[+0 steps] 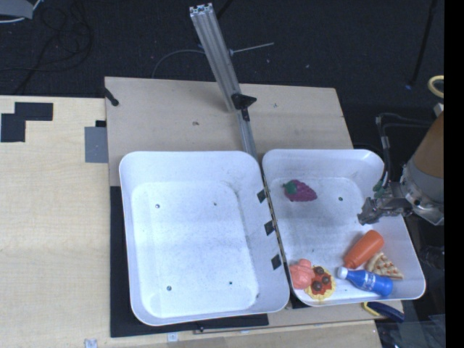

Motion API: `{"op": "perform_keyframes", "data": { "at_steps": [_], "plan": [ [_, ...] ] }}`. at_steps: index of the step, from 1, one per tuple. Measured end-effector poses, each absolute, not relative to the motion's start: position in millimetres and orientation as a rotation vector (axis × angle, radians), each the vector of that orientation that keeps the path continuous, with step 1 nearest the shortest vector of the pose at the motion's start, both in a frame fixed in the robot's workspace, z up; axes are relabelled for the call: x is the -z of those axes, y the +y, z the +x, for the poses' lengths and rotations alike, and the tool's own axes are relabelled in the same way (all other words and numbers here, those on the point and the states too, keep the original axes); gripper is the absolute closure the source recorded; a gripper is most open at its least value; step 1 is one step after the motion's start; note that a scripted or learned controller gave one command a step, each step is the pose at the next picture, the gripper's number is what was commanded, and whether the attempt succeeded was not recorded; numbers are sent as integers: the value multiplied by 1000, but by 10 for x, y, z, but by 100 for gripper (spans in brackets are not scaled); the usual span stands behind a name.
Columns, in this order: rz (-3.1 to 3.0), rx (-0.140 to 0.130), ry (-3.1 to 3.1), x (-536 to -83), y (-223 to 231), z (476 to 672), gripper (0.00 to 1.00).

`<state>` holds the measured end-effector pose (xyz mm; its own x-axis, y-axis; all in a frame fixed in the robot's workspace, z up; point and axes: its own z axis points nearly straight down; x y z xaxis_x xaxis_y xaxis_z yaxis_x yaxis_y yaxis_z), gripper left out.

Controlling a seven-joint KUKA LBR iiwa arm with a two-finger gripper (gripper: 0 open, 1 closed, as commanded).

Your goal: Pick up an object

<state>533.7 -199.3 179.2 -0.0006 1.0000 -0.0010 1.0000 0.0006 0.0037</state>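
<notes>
The right bin [326, 162] holds several toy items. A purple grape bunch with a green top [299, 191] lies near its upper middle. An orange carrot [363, 249] lies toward the lower right, with a pizza slice [386, 267] beside it. A blue bottle [366, 280] rests along the front wall, next to a round pastry [320, 285] and a pink piece [301, 272]. My gripper [370, 212] hangs at the bin's right side, just above the carrot, with nothing visible between its fingers.
The left bin [145, 172] sits beside the right one, joined by black clips [270, 228]. A metal rail [221, 60] slants up behind the bins. A yellow and blue item [383, 310] lies just outside the right bin's front corner.
</notes>
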Motion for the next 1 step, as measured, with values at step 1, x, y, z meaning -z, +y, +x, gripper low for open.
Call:
{"op": "perform_keyframes", "data": {
  "at_steps": [1],
  "plan": [
    [2219,-2,2219,-2309,-1998,5344,100]
  ]
}}
